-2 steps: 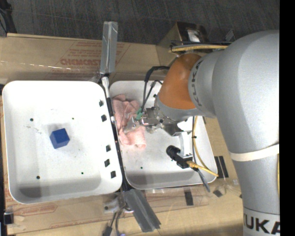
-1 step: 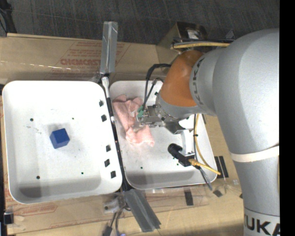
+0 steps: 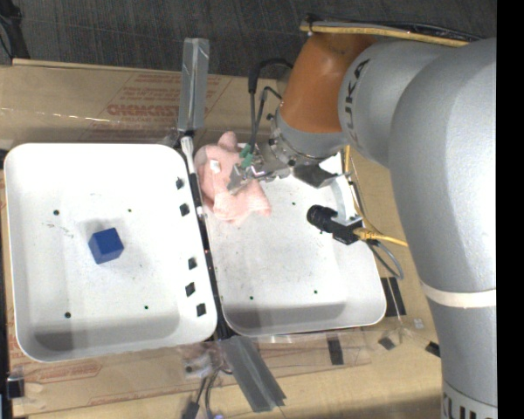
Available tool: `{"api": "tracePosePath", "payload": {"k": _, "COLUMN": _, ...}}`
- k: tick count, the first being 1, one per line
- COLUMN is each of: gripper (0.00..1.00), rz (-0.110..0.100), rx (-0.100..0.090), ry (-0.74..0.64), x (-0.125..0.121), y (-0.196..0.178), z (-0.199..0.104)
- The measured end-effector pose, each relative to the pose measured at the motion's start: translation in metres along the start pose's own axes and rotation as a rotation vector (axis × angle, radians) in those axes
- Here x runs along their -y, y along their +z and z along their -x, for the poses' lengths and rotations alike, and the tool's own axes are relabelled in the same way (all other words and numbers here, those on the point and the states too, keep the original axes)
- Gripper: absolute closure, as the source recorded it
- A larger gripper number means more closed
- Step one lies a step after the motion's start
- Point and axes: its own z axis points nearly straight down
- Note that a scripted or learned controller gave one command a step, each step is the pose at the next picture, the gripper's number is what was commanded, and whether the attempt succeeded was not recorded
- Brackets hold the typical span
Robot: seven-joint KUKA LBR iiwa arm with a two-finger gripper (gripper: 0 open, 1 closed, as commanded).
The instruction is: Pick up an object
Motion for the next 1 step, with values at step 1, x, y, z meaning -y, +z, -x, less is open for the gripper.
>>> {"api": "tracePosePath", "payload": {"k": 1, "gripper": 1.00, "rz": 0.003, "rx": 0.002, "ry": -0.289, "x": 0.0051, "y": -0.0877, "z": -0.0370}}
